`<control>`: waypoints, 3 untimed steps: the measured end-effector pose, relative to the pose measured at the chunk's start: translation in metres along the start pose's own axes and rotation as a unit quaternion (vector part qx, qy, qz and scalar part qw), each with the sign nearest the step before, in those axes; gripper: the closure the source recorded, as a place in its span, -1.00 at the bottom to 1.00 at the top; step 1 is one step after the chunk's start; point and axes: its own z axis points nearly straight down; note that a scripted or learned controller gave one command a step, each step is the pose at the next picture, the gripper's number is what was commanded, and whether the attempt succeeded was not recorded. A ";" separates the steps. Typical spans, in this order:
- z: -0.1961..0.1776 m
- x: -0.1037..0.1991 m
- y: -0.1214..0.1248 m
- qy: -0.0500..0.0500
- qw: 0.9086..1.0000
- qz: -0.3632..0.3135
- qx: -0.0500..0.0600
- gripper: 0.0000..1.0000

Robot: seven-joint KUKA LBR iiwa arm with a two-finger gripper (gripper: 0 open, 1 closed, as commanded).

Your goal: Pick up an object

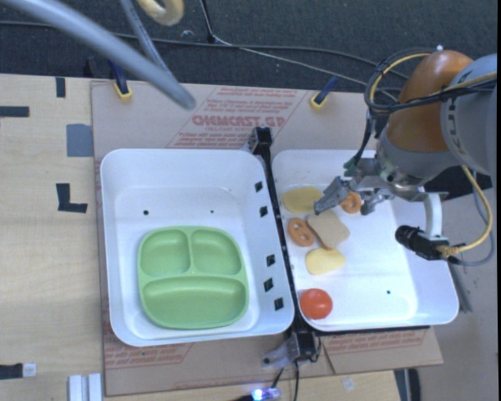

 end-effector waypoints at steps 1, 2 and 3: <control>-0.008 0.000 0.003 -0.001 1.000 -0.002 -0.007 -1.00; 0.057 0.001 0.003 -0.001 1.000 -0.001 -0.004 -1.00; 0.092 0.000 0.006 -0.002 1.000 -0.001 -0.011 -1.00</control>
